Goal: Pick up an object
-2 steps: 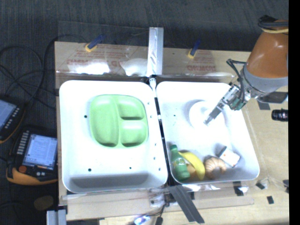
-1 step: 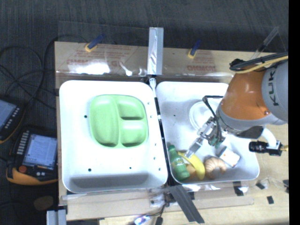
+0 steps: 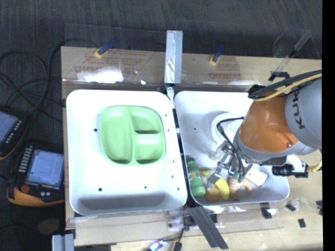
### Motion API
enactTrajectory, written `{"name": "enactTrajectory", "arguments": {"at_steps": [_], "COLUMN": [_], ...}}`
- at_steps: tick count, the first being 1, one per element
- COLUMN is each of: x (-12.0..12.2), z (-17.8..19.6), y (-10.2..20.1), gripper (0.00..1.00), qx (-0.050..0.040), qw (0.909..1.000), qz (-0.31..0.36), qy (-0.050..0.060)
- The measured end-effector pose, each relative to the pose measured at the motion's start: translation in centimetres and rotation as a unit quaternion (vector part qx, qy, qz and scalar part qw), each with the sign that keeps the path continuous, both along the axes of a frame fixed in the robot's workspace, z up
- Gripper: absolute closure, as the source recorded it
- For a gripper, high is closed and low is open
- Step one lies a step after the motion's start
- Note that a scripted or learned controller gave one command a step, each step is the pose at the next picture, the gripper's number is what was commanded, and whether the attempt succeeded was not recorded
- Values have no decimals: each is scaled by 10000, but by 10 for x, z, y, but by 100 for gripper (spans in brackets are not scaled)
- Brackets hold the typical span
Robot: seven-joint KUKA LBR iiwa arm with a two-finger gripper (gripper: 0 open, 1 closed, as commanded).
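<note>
Toy pile in right bin; end effector above, grip state unclear.

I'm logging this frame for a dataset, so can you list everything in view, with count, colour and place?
bins: two, white, side by side on the bench
divided tray: one, light green, in the left bin
toy pieces: a small heap, green, yellow and tan, front of the right bin; exact count unclear
white object: one, middle of the right bin, partly hidden by the arm
clips: two, blue and yellow, on the back panel
handheld screens: two, dark, on the floor at left
arm: one, grey and orange, over the right bin
claw: one, metal, down at the heap
</note>
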State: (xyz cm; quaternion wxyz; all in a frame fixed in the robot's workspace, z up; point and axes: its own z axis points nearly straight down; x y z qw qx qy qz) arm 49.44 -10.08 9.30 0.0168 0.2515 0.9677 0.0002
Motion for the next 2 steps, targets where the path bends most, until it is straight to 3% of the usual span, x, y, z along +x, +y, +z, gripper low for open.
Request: {"name": "enactTrajectory", "arguments": {"at_steps": [1,2], "x": [31,65], "z": [89,135], "y": [32,73], "gripper": [0,0], "qx": [52,65], "qw": [9993,9911], "qz": [-319,-1318], "qy": [168,167]}}
